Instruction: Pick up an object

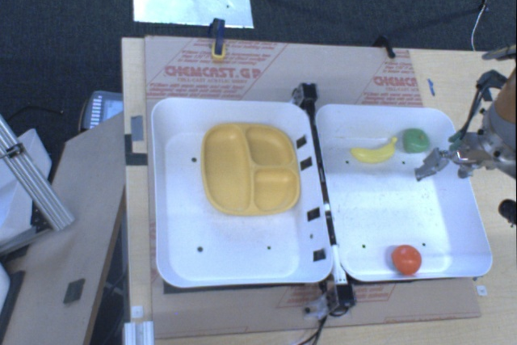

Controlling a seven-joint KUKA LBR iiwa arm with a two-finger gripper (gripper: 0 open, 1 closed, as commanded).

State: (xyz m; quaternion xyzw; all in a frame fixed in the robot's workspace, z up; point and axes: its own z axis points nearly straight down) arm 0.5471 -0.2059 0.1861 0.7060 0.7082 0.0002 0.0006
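Nearest the lens, low in the right bin (464, 254), sits a small red-orange ball-like fruit, a tomato (406, 258) by the look of it, close to that bin's near wall and well apart from everything else. From the bin's right rim the arm reaches in only a little: its grey wrist hangs over the edge, roughly level with the bin's upper half, and the gripper (428, 166) juts leftward and slightly downward, its grey tip just inside the rim, over bare white floor. Whether the jaws are parted or closed I cannot tell from this angle; the tip reads as one blurred grey wedge, and nothing is visibly caught in it. Up toward the bin's far wall lies a yellow banana (374, 151), curved, its length running across the bin, with a round green fruit (415, 140) just beside its right end, so close they may touch. The gripper tip is near the green fruit, a little below and to the right of it, but apart from it. Across the black clips of the divider, the left bin (174, 246) holds a yellow sectioned plate (249, 169) lying flat near its middle, one large compartment on the left and two smaller ones on the right. Both bins rest on a tan board printed with red lettering.
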